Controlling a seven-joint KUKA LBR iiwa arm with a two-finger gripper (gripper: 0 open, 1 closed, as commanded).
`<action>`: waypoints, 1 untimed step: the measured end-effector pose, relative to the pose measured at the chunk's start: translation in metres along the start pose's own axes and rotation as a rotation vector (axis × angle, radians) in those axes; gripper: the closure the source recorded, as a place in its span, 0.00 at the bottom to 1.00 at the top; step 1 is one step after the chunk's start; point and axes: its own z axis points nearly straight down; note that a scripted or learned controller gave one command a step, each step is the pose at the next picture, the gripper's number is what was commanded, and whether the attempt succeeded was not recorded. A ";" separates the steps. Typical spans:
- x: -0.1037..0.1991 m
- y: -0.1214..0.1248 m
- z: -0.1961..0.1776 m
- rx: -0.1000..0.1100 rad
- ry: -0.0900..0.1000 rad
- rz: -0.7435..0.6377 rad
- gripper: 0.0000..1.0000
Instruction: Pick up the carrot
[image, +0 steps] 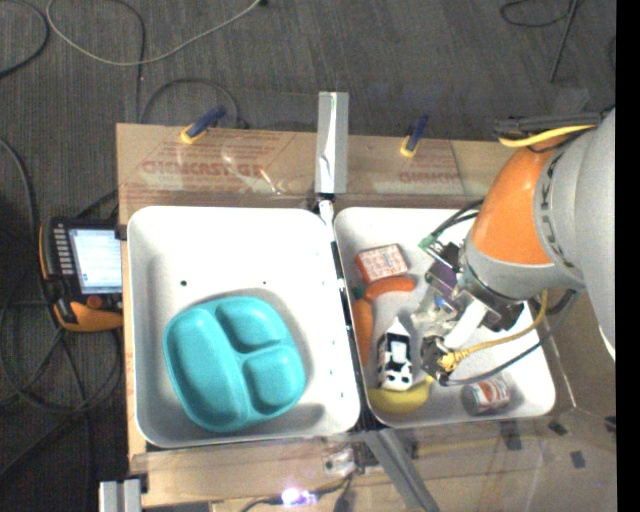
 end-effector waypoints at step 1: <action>-0.026 0.013 0.035 0.000 0.001 -0.196 1.00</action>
